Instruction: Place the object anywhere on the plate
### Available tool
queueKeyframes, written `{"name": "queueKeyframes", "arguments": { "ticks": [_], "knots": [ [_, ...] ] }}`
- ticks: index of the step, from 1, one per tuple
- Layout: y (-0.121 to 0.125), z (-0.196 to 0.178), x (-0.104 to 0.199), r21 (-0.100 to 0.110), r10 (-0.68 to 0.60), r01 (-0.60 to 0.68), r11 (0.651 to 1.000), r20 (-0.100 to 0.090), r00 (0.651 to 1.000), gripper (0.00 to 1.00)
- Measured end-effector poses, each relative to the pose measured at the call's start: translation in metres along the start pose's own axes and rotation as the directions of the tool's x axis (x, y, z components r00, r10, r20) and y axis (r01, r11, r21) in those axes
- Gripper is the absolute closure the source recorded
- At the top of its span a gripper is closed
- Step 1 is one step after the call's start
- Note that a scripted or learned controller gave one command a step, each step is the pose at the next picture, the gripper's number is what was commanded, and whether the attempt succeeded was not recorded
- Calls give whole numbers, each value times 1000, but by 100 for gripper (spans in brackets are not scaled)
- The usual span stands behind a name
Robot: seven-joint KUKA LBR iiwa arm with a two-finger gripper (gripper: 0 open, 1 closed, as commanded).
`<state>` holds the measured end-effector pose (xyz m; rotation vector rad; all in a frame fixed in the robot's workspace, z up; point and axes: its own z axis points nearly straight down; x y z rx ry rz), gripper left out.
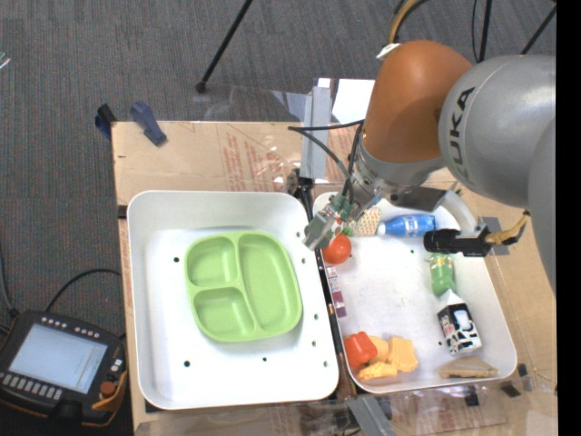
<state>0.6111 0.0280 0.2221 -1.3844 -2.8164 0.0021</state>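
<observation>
The tomato [338, 249], small and red, sits at the tip of my jaws [329, 234], near the left wall of the right bin [413, 284]; it looks pinched between them, low over the bin floor. My grey arm [495, 125] reaches in from the right. The green plate [243, 285], split into three compartments, lies in the left bin [154, 234], apart from the tomato. Elsewhere in the right bin lie a blue bottle [407, 225], a green bottle [442, 274], a black-and-white carton [458, 328], a red pepper [359, 347] and orange pieces [394, 356].
</observation>
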Motion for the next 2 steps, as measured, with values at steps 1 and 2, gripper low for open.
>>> {"name": "queueKeyframes", "arguments": {
  "ticks": [1, 2],
  "knots": [
    [12, 37, 45, 1, -211, 211, 978, -1, 978, 100],
    [12, 36, 44, 0, -210, 210, 978, 0, 978, 0]
  ]
}}
